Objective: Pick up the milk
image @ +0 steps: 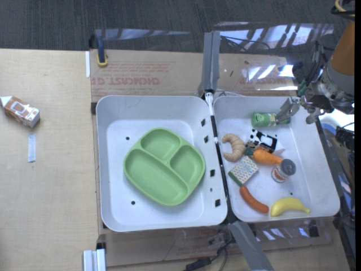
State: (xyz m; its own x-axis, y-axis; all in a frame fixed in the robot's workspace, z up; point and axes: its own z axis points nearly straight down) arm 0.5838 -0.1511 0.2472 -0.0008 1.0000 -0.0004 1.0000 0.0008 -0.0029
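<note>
A small black-and-white patterned carton (264, 139), which I take for the milk, lies in the middle of the right bin (321, 168). It sits between a croissant (233, 145) and a carrot (267, 157), and the carrot overlaps its lower edge. My gripper (299, 111) hovers over the bin's back right corner, up and to the right of the carton. It is open with nothing between its fingers. One finger (285, 112) reaches toward a green bottle (262, 118).
The right bin also holds a checkered packet (243, 171), a small can (280, 170), a sausage (254, 200) and a banana (290, 207). A green divided plate (164, 166) lies in the left bin (113, 151). A small brown-and-white carton (21, 112) lies on the bench far left.
</note>
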